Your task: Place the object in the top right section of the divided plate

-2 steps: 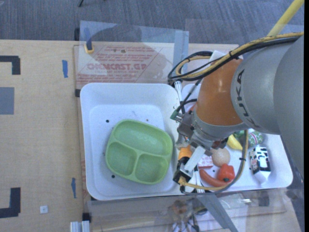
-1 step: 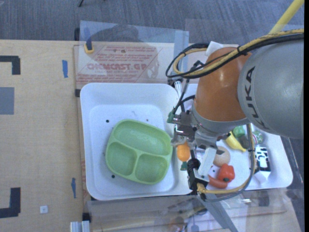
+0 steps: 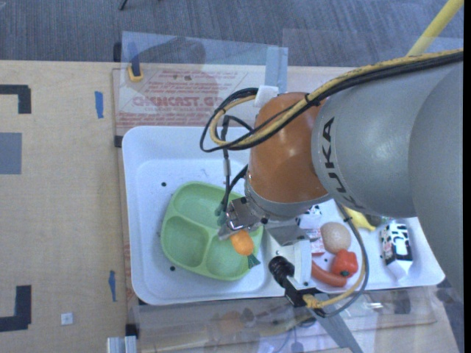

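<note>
Gripper (image 3: 234, 225) low over the right rim of the green divided plate (image 3: 184, 226); orange object (image 3: 242, 244) right under it.

Nearest me, to the right of the plate in the neighbouring bin (image 3: 430, 274), I see a red piece (image 3: 344, 262) with a pale egg-shaped piece (image 3: 335, 235) touching it on the far side; further right of the plate, a black-and-white carton (image 3: 397, 243); the orange object sits at the plate's right edge, about where the rib between the near-right section and the far section meets the rim; I cannot tell which section it is in; the claw touches or nearly touches its top; I cannot tell how wide the claw stands, nor whether it has hold of the object; the plate lies in the left bin (image 3: 136, 219); the arm (image 3: 383, 138) covers the ground right of the plate; beyond the plate, a sheet with red lettering (image 3: 169, 100).
</note>
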`<state>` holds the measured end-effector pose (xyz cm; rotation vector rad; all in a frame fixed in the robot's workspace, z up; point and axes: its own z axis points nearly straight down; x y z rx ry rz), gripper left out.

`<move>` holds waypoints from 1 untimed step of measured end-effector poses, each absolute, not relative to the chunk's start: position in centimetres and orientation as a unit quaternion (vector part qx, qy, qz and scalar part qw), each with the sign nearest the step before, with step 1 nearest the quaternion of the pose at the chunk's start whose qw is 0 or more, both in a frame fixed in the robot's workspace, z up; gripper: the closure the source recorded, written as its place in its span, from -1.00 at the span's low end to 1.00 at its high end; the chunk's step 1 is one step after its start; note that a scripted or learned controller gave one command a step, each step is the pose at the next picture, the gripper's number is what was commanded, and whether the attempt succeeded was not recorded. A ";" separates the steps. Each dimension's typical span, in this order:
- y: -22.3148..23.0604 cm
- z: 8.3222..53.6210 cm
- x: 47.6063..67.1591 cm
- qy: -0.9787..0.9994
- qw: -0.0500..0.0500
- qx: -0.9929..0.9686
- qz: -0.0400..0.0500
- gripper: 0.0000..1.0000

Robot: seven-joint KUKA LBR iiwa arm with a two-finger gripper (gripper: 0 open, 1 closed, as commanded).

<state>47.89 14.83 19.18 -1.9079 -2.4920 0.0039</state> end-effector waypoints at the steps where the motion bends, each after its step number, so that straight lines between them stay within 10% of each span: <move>1: 19.8 25.2 57.5 -0.896 -0.001 -0.444 -0.001 1.00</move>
